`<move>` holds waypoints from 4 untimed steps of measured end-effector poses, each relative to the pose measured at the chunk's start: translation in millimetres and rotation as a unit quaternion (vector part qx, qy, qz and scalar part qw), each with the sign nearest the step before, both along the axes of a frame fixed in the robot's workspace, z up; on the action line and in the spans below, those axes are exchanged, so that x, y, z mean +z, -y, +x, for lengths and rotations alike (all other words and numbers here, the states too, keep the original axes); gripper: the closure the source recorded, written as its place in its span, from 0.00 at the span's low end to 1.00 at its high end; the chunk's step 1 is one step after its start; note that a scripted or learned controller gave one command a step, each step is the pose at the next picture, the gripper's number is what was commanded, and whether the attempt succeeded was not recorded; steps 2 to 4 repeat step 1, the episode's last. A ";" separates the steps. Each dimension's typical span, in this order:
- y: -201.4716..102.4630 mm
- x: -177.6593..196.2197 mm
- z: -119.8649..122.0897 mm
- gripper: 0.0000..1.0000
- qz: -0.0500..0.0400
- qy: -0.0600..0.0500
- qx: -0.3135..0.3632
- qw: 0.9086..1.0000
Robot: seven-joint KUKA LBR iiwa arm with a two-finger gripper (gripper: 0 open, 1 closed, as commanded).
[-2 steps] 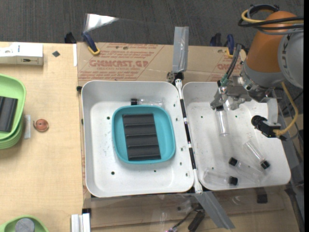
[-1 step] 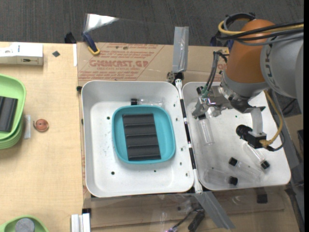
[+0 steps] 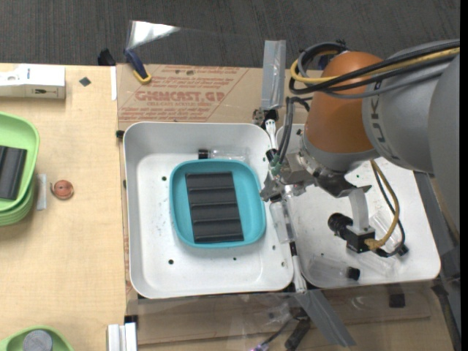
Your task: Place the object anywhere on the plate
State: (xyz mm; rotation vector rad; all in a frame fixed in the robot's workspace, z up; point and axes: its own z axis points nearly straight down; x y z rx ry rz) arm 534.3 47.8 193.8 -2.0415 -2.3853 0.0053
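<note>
Grey arm (image 3: pixel 380 115) overhangs right bin (image 3: pixel 409 265); plate (image 3: pixel 218 203) fills left bin (image 3: pixel 146 218).

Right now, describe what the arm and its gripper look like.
The arm is a bulky grey KUKA body with a glossy orange band above the wrist. Yellow and black cables loop over the orange part, and another yellow cable curves down by the wrist. Below hangs a metal-and-black gripper assembly at the seam between the two white bins.
</note>
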 end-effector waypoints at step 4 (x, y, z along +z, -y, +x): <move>0.3 0.1 0.1 0.00 0.000 0.000 0.000 1.000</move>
